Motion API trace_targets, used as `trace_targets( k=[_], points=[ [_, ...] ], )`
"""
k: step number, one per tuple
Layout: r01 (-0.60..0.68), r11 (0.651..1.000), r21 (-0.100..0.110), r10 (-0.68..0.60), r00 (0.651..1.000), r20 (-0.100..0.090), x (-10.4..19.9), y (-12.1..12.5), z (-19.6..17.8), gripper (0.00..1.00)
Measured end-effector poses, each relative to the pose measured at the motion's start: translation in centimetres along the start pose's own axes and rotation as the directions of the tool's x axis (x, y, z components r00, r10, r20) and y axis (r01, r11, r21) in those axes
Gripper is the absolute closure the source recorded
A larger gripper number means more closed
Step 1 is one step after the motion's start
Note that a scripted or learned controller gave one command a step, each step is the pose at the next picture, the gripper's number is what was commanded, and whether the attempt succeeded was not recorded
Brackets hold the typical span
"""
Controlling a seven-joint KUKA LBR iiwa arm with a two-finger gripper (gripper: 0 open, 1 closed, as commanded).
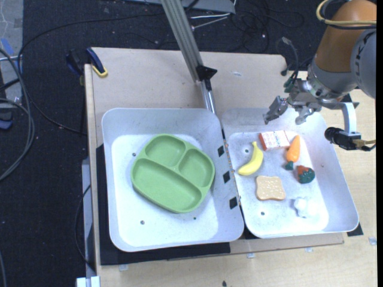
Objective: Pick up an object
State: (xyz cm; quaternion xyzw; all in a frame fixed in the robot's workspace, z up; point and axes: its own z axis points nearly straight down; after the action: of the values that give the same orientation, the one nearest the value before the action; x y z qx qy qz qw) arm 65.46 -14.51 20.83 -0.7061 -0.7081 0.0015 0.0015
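Observation:
The right bin (pixel 335 184) holds several toy foods: a yellow banana (pixel 252 161), a red and white carton (pixel 273 140), an orange carrot (pixel 292 149), a strawberry (pixel 305 174), a slice of toast (pixel 270 188) and a small white piece (pixel 301 206). My gripper (pixel 287 113) hangs above the bin's far edge, just beyond the carton, with its two fingers spread apart and nothing between them.
The left bin (pixel 119 160) carries a green divided plate (pixel 173 172). A slanted metal pole (pixel 185 34) crosses the bench behind the bins. Cables lie on the dark floor around the bench.

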Motion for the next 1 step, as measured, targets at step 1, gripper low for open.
trace_targets(
  k=[1],
  points=[
    [-0.004, 1.000, -0.001, 0.004, 1.000, 0.001, -0.85, -0.08, 5.94, 0.00]
  ],
)
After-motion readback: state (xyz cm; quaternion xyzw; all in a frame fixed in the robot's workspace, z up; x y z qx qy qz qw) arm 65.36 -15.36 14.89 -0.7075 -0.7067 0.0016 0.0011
